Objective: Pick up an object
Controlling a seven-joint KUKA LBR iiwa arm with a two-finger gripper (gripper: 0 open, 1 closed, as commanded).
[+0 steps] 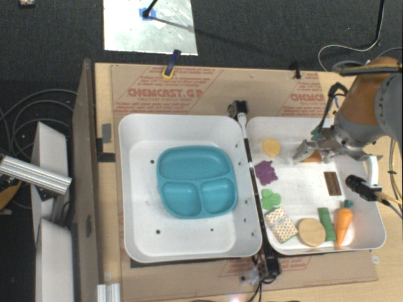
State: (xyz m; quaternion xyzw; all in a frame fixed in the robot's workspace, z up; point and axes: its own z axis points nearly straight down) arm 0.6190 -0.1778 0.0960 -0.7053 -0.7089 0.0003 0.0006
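Observation:
In the right bin (378, 231), my gripper (308, 151) is low over the upper middle of the floor. A small orange piece (313, 159) lies right under it, partly covered. I cannot tell whether the gripper touches it. To its left lies a round yellow piece (271, 147), with a purple piece (266, 171) below that. A brown bar (332, 182) rests just below the gripper. Along the near edge sit a green leaf shape (271, 199), a patterned cracker (281, 225), a tan disc (310, 231), a green stick (325, 224) and a carrot (343, 224).
The left bin (135, 168) holds a blue divided plate (196, 181). The arm (368, 109) comes in over the right bin's far right corner. A black and white part (364, 186) juts over the bin's right side. A ridge (250, 175) separates the two bins.

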